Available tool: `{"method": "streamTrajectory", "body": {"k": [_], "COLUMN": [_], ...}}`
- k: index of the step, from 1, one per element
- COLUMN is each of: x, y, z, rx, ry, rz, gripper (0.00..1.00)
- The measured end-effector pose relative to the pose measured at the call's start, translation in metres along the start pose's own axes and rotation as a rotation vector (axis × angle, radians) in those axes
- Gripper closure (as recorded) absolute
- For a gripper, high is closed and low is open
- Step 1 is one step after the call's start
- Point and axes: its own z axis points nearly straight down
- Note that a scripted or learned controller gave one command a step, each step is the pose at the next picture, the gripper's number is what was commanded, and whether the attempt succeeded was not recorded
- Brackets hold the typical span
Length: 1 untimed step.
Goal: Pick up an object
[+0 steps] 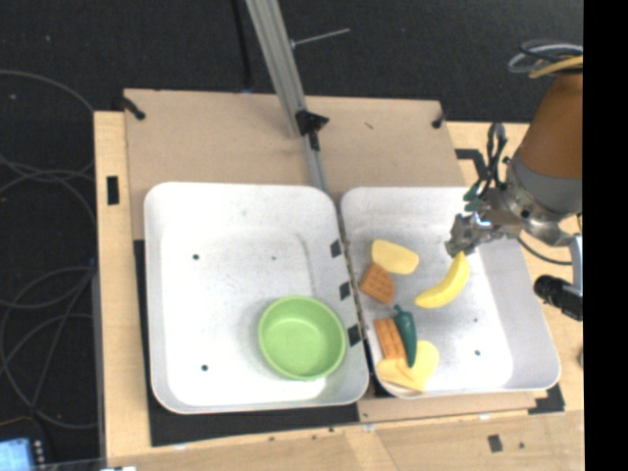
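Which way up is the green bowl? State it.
Upright. The green bowl sits in the left bin with its open mouth facing up; its rim and hollow inside show, with nothing in it.

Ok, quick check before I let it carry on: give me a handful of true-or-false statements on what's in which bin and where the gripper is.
1. The green bowl sits in the left bin. True.
2. The banana lies in the left bin. False: it lies in the right bin, just below the gripper.
3. The gripper is above the right bin. True.
4. The green bowl holds a carrot. False: nothing shows inside it.
5. Several food items cluster along the right bin's left side, near the divide between bins. True.
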Motion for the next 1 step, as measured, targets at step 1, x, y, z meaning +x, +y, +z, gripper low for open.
{"method": "streamTrajectory", "body": {"k": [1], "x": [0.0525], "y": [0.0339], "z": [0.0048], "rx": [0.000], "ry": [0.000], "rz": [-0.001], "gripper": [1.00]}}
